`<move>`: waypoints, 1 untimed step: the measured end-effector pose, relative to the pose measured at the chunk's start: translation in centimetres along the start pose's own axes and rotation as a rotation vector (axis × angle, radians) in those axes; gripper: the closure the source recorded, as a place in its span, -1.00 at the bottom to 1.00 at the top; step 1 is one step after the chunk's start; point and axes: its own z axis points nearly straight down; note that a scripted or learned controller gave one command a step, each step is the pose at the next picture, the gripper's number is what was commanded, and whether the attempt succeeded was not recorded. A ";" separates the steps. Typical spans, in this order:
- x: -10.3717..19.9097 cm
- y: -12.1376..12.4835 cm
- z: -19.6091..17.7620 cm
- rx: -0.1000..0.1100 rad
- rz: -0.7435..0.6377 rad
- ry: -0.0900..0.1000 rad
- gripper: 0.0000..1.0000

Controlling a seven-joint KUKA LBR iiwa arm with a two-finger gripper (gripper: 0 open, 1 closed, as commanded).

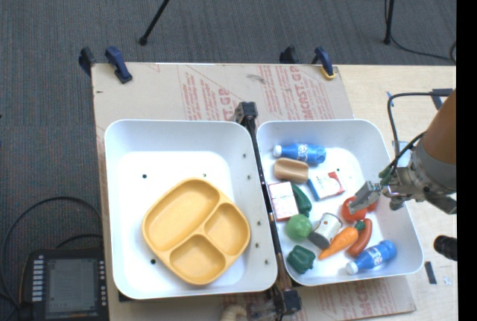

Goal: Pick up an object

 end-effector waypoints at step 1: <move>5.5 6.1 12.0 0.000 0.001 -0.001 -1.00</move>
